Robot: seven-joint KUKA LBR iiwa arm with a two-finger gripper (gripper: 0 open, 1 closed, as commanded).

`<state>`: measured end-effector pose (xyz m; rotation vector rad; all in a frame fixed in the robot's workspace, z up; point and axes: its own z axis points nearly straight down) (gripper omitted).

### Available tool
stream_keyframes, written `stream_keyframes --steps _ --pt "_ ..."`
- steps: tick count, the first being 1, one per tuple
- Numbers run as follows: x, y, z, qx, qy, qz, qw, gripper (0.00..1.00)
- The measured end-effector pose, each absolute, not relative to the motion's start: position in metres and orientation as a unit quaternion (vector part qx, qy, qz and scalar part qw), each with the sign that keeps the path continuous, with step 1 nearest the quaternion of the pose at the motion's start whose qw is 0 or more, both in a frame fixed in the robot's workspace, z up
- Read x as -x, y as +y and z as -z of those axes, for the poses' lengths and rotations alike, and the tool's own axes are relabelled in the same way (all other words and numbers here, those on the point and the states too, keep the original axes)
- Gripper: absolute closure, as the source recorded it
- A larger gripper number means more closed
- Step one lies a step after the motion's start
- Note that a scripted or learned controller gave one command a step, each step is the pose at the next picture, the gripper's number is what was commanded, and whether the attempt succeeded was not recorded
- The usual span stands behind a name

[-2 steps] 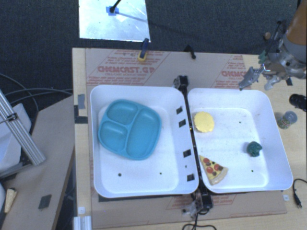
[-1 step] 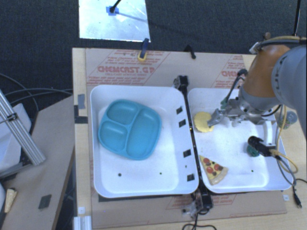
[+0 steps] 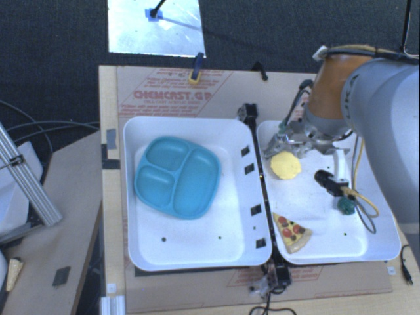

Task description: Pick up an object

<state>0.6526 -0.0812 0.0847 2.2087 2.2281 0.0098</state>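
Claw [image 3: 287, 148] sits right over the yellow round piece [image 3: 286, 166] at the back left of the right bin [image 3: 377, 241] (can't tell its state), so an off-centre close could squirt it toward the wall.

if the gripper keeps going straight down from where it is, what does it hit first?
Most likely the round yellow toy in the right white bin: the gripper sits just above it. Depth is unclear from this slanted view, so it may already touch.
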Motion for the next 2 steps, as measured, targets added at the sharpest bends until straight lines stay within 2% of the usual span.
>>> stream_keyframes --steps 1,2 --pt "-0.651 -0.084 -0.096 -0.705 0.709 -0.0024 0.002 1.0" --pt "-0.629 -0.004 -0.191 -0.703 0.711 -0.0047 0.002 1.0"
